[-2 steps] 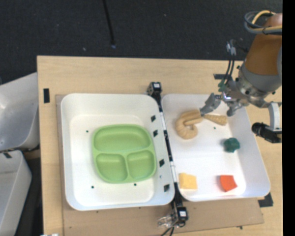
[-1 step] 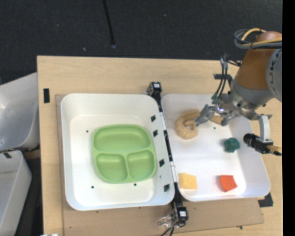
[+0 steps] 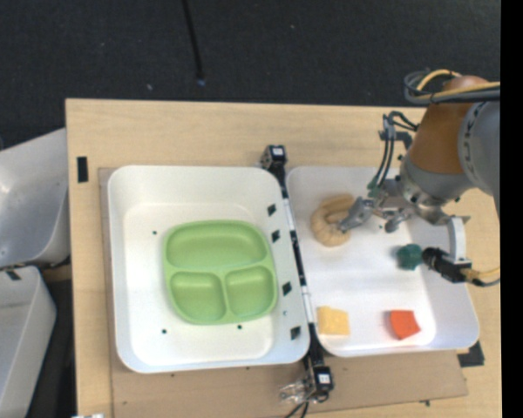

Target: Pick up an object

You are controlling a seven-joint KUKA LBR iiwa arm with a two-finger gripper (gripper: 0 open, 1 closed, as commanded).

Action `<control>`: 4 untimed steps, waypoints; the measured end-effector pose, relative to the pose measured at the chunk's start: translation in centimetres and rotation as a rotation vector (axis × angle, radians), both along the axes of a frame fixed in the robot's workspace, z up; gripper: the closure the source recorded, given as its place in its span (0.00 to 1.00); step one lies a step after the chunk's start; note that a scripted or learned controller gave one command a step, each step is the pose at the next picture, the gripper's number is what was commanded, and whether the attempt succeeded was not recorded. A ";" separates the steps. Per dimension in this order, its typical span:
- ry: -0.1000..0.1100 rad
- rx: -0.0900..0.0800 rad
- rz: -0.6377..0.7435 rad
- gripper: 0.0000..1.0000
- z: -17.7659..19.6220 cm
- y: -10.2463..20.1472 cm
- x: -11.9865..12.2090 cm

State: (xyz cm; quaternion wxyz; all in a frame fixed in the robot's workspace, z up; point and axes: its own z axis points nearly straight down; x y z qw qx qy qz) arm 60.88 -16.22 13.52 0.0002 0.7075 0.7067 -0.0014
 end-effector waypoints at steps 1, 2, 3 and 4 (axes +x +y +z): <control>-0.009 0.002 -0.003 0.00 -3.0 -0.1 0.3; -0.019 0.000 -0.004 1.00 -1.5 -0.2 0.6; -0.007 0.000 -0.003 1.00 3.9 -0.2 -0.3; -0.008 0.000 0.004 1.00 9.0 -0.3 -0.2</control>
